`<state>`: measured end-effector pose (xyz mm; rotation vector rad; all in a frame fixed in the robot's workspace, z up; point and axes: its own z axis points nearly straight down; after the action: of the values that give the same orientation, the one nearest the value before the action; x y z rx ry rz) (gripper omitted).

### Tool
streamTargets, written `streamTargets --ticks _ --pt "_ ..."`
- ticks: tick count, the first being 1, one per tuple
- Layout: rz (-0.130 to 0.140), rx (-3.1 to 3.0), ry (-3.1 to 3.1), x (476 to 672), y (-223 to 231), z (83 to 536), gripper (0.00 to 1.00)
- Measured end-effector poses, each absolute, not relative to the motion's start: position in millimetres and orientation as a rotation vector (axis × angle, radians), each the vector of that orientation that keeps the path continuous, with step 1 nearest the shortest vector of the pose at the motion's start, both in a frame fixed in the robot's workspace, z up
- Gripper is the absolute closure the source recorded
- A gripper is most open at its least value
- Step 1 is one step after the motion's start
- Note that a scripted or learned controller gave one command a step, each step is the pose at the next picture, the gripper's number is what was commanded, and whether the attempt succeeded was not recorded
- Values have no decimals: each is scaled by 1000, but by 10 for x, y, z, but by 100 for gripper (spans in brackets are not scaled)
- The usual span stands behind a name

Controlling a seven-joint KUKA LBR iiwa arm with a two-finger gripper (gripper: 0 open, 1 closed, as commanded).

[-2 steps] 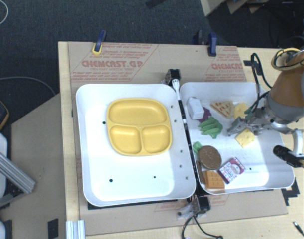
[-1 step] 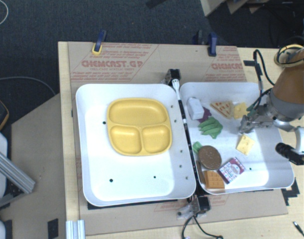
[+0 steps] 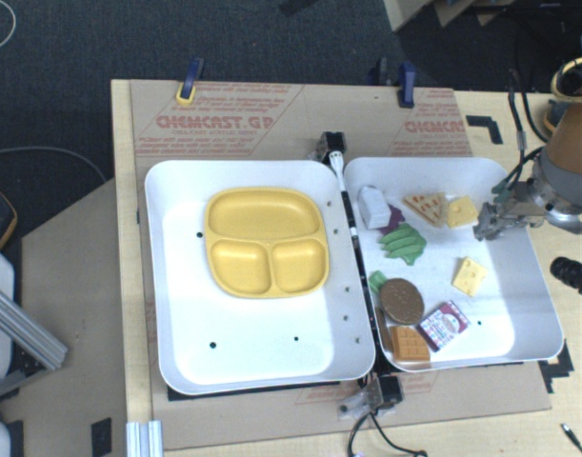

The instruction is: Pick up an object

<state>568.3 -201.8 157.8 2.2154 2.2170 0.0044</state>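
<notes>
The right bin [image 3: 519, 341] holds several small items: a grey-white piece [image 3: 373, 206], a purple and green leafy toy [image 3: 403, 241], a waffle-like wedge [image 3: 425, 206], a yellow chunk [image 3: 461, 210], a yellow cheese cube [image 3: 470, 276], a brown round cookie [image 3: 402, 300], a maroon packet [image 3: 443, 326] and a tan cracker [image 3: 409, 344]. My gripper [image 3: 491, 223] hangs over the bin's right part, just right of the yellow chunk and above the cheese cube. Nothing shows between its fingers.
The left bin [image 3: 176, 284] holds a yellow three-compartment tray [image 3: 267, 239]. A hinge bar [image 3: 352, 255] runs between the bins. Clamps [image 3: 188, 82] sit at the board's far edge. The arm [image 3: 567, 160] comes in from the right.
</notes>
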Motion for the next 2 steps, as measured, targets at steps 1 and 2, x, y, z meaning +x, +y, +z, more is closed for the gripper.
streamTargets --ticks 1,2 --pt "6 2213 2217 5726 -1984 2219 100" --pt "2 2217 2220 5733 -1986 2253 100"
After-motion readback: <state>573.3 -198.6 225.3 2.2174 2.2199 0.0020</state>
